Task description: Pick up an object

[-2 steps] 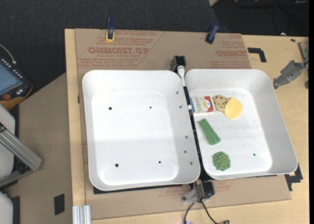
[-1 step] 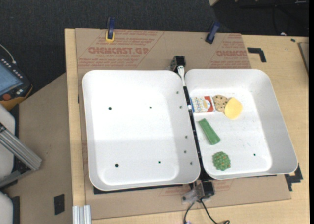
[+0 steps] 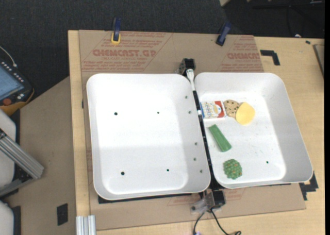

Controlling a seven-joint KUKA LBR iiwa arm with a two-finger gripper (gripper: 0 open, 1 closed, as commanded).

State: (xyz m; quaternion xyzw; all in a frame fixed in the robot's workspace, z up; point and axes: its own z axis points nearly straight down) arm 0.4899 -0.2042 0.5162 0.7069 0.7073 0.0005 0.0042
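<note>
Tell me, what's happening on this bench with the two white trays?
Nothing is being handled at this moment. The right bin holds four small items lying loose near its left side: a small printed packet, a yellow round piece, a green stick and a bumpy green ball. The left bin sits beside it. The pick-up has not begun.

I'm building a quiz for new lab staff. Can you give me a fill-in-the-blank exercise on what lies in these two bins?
1. All the objects lie in the ____ bin.
2. The yellow round object touches a ____.
3. The bumpy ball near the front is coloured ____.
4. The green stick lies between the small carton and the ____.

Missing words: right; cookie; green; bumpy ball
</note>
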